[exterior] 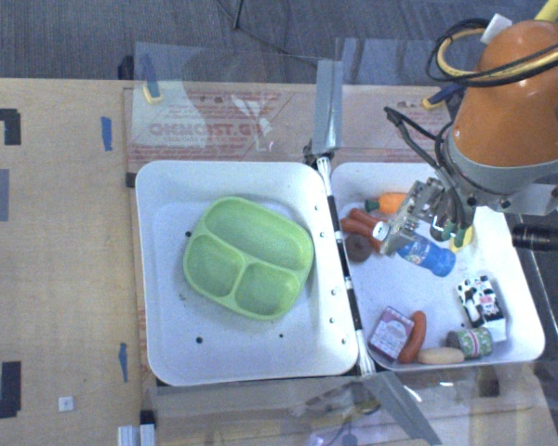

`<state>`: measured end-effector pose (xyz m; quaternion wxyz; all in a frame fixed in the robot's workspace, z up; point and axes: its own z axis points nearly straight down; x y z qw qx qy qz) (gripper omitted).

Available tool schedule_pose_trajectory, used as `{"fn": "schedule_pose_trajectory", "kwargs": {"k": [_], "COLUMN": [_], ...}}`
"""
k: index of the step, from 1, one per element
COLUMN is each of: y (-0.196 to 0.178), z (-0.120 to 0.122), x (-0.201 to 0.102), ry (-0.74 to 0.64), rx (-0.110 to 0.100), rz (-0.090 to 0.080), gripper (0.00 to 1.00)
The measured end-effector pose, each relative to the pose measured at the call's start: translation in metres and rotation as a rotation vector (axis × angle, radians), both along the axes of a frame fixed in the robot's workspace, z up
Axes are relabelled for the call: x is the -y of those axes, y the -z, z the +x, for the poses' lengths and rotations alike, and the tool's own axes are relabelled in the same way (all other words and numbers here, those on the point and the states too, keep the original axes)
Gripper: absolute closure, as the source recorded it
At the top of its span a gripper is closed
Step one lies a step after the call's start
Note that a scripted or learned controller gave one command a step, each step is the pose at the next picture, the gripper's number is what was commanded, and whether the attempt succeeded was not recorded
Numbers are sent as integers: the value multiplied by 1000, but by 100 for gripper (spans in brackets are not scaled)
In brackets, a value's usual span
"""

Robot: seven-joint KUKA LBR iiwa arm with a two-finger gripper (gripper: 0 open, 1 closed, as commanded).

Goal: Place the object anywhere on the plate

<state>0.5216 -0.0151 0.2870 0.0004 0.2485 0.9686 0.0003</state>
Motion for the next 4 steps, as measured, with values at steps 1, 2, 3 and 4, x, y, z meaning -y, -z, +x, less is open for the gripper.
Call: {"fn": "schedule_pose_trajectory", "kwargs": {"k": [1,2,3,4], "y": [38,35,73,34], "z": [-1,-40,-41,6], "x": [-13,-34,-118,-61], "ry": [-70,-101,-557,-673], "rx": [-3,-3,-4,3], "rz": [1,0,2,0], "gripper": [100,100,100,100]}}
